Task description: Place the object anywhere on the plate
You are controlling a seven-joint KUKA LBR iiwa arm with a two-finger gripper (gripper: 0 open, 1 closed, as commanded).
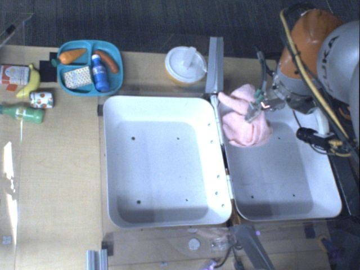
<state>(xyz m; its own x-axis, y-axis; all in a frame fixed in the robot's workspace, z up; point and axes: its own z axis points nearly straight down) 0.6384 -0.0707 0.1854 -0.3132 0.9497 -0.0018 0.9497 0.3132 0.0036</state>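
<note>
Far left on the bench top: small clutter, a red-and-white carton, a banana, a small printed can and a green bottle lying on its side. Just right of those, a blue divided tray holding a carrot, a blue bottle, an orange sausage-like piece and a patterned item in the lower left compartment (too small to identify).

Left bin: white, shallow, bare floor with a few small dark holes.

Behind the bins, near the divider: a round white lid on a yellow cup or bowl, upright, on the bench and outside both bins. A grey bracket stands just right of it.

Right bin: pink cloth bunched in the rear left corner, one fold draped against the wall next to the left bin. No plate identifiable here (the tray is the nearest thing to one, and the cloth is well apart from it).

Gripper: comes in from the right, tip down on the cloth's upper right part, touching it. Fabric seems bunched at the tip, fingers pinched on it. Grey arm with orange band and cables fills the right side.
</note>
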